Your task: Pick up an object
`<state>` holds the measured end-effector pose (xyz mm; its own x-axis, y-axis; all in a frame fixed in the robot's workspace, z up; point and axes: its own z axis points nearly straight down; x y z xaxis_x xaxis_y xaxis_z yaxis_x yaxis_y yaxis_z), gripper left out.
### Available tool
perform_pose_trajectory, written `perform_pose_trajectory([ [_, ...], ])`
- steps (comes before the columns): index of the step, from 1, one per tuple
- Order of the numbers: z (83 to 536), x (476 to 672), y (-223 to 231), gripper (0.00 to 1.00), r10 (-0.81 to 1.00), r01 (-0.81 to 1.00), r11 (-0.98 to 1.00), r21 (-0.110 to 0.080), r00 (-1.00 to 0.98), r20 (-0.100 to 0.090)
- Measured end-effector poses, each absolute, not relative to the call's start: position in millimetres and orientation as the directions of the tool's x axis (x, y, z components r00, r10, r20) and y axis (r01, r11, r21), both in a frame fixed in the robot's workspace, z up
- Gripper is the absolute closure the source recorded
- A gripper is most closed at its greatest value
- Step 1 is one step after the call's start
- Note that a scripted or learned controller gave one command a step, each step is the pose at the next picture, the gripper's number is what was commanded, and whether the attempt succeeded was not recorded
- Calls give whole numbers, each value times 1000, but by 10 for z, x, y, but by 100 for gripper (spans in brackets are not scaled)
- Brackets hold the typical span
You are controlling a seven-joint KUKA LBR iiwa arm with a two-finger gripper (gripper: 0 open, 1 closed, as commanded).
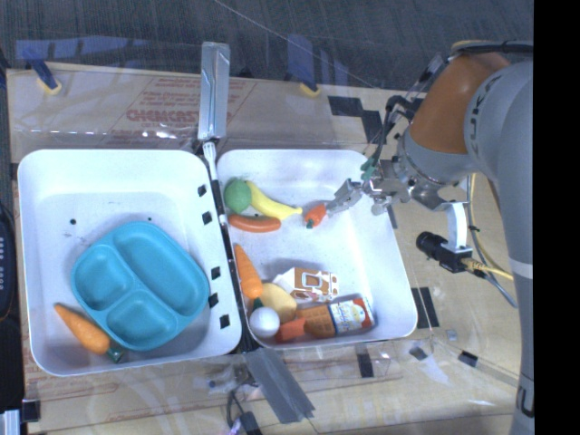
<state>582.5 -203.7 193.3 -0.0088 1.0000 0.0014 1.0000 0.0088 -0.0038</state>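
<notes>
strawberry [314, 214], a small orange-red toy piece with a green tip, lies in the right bin [390, 243] just at the tip of the gripper [343, 196], which reaches in from the right at a low slant. the fingers look close together and seem to touch or nearly touch the piece, but whether they are clamped on it cannot be told from this angle, so no hold can be claimed.

to do this step well, the fingers should straddle the piece's rounded body rather than its tapered end, close squarely, and then lift straight up; a slanted pinch on so small and smooth a shape is likely to squirt it sideways toward the banana [269, 205].

outward from there, the banana is a curved yellow plastic form, touching a round green fruit [237, 195] and a glossy red-orange sausage shape [255, 224]. lower in the same bin sit a tapered carrot [248, 275], a white egg-like ball [265, 322], a small printed carton [311, 284] and a labelled bottle [337, 316], crowded together. the left bin [54, 188] holds a teal divided plate [140, 283] of smooth moulded plastic and another carrot [83, 328] beside it.
</notes>
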Motion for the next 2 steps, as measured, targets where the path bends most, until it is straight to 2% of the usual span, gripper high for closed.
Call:
perform_pose_trajectory([
  [1,1044,6263,-1574,0,994,994,-110,13,110,-3],
  [2,925,6034,-1648,0,987,987,158,-3,-158,2],
])
